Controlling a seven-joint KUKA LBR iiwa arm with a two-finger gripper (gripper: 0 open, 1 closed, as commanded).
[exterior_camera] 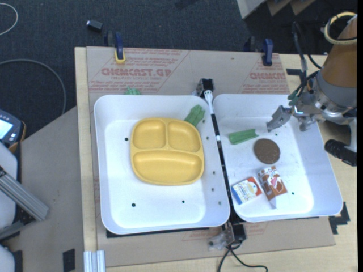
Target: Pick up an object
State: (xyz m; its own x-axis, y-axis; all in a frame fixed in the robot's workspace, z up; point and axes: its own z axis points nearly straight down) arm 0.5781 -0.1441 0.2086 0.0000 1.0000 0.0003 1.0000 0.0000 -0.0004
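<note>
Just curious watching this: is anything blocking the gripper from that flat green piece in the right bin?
Nothing visible does. The gripper hangs over the right white bin, with bare bin floor between it and the flat green piece. The brown round disc lies off to the side.

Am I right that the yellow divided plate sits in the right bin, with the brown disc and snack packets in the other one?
Not quite. The camera view shows the yellow divided plate in the left bin. The brown disc and the snack packets lie in the other one, the right bin.

Yellow tray (167, 152), brown disc (266, 151)
</note>
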